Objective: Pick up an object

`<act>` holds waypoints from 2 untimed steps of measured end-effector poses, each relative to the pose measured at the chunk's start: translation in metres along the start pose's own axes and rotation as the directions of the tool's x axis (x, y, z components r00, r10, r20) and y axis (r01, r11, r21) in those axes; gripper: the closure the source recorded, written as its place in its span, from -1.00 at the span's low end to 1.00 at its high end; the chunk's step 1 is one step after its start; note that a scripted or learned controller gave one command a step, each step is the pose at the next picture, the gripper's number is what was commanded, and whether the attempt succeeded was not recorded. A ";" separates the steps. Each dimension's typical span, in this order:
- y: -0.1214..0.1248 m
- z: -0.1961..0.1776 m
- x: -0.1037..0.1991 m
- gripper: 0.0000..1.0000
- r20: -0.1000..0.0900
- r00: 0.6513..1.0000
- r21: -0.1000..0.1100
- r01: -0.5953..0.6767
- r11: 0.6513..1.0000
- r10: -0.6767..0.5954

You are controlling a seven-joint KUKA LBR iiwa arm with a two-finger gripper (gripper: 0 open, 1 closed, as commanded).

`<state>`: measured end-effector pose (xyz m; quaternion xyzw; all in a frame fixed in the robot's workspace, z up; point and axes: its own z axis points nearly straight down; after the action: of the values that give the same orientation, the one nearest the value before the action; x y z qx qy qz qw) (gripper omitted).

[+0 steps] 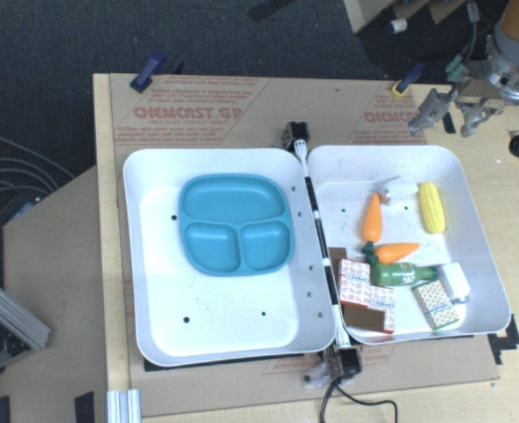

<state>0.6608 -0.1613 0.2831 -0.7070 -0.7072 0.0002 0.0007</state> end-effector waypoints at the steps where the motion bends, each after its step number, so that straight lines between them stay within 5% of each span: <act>1: 0.001 0.191 -0.001 -1.00 -0.001 1.000 0.003 0.000 1.000 0.000; 2: 0.003 0.178 -0.001 1.00 0.001 1.000 -0.003 0.000 1.000 0.000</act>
<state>0.6634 -0.1626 0.1051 -0.7069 -0.7073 -0.0004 -0.0006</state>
